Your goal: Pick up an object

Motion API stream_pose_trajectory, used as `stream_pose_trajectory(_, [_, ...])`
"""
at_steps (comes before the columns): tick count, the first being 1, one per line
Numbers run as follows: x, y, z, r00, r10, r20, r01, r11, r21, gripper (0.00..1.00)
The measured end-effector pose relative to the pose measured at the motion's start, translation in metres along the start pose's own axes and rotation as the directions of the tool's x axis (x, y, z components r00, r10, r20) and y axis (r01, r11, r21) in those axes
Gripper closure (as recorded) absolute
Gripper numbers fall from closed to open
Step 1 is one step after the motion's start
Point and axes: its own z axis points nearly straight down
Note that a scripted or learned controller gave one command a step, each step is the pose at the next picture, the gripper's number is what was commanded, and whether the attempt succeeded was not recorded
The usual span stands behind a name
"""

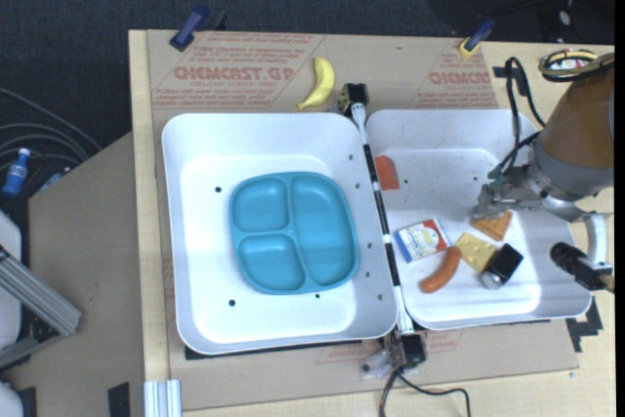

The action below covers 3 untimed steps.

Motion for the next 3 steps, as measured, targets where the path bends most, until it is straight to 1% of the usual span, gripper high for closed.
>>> stream_pose_trajectory(1, [0.0, 0.0, 0.0, 1.0, 0.0, 0.0, 0.0, 1.0, 0.0, 0.0])
stream_pose_trajectory(2, [-0.002, 0.074, 0.028, 1.0, -0.003, -0.008, 0.003, 1.0, 0.017, 0.0])
stream_pose_trajectory(3, [-0.002, 0.075, 0.017, 1.0, -0.004, -0.006, 0.005, 1.0, 0.015, 1.0])
